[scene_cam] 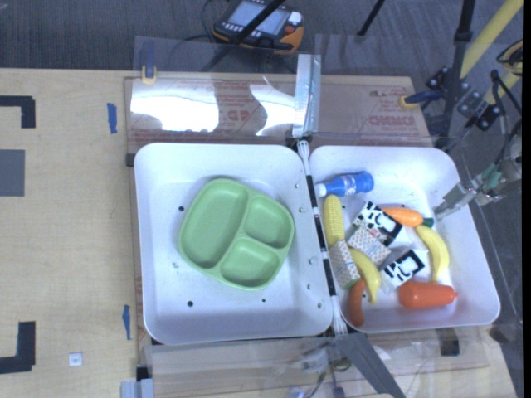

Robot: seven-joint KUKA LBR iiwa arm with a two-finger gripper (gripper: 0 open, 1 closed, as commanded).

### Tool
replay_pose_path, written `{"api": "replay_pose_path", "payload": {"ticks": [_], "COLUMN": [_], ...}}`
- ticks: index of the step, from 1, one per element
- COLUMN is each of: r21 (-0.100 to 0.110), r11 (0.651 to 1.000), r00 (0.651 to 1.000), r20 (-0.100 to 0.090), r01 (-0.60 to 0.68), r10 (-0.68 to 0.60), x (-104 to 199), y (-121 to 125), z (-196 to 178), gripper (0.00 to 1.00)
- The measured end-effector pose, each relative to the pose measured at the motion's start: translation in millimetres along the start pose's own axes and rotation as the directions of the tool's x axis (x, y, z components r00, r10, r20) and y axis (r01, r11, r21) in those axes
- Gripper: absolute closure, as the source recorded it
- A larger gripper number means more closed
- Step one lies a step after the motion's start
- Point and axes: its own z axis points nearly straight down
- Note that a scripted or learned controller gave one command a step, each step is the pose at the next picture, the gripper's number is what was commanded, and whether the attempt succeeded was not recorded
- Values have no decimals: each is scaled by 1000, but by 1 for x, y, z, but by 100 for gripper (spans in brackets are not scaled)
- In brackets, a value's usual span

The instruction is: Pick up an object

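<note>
White left bin [158, 305]: green divided plate [236, 232], centre. White right bin [473, 259]: blue bottle [347, 184] by far edge; corn cob [332, 218] along left wall; bananas [437, 251]; carrot [404, 216]; orange-red piece [426, 295] toward near right corner. Gripper [452, 199] at right rim, nothing visibly held, opening cannot be told. Step judged: approach; next, descend onto one object

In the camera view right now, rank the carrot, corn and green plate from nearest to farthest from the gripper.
From the gripper:
1. Carrot, right bin, just left of it.
2. Corn, right bin's left edge.
3. Green plate, left bin.
</note>
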Motion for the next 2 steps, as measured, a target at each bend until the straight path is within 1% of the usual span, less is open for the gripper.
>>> {"api": "replay_pose_path", "payload": {"ticks": [1, 2], "r21": [2, -20], "r11": [997, 995], "r00": [997, 995], "r20": [-3, 7], "r01": [71, 99], "r10": [-71, -99], "x": [-7, -31], "y": [-6, -16], "z": [111, 163], "gripper": [0, 0]}}
